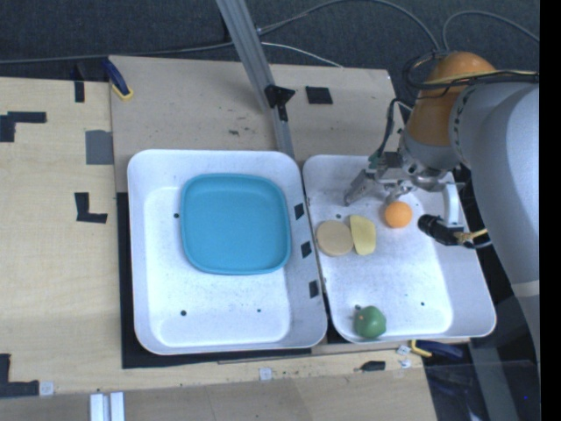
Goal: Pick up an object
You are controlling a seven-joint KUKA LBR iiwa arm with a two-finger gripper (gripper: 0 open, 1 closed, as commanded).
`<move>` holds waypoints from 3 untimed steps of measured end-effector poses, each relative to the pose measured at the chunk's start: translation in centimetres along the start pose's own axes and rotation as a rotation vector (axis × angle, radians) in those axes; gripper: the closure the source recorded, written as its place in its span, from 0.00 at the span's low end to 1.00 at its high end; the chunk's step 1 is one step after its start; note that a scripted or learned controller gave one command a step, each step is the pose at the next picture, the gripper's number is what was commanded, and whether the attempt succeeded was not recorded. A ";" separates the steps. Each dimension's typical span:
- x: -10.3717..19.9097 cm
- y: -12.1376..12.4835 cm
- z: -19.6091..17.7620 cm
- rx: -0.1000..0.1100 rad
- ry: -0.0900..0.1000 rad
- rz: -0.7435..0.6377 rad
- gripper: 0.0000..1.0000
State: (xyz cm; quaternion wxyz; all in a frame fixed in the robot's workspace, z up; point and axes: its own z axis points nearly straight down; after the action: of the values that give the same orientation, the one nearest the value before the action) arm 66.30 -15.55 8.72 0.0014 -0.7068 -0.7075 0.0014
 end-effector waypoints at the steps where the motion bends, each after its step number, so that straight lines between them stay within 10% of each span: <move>1: 0.0 0.1 -1.3 -0.003 -0.001 -0.001 1.00; 3: 0.2 0.7 -11.6 -0.009 -0.001 0.000 1.00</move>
State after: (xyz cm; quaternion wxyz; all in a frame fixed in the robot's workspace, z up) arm 67.05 -15.31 20.32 -0.0021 -0.7068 -0.7074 -0.0014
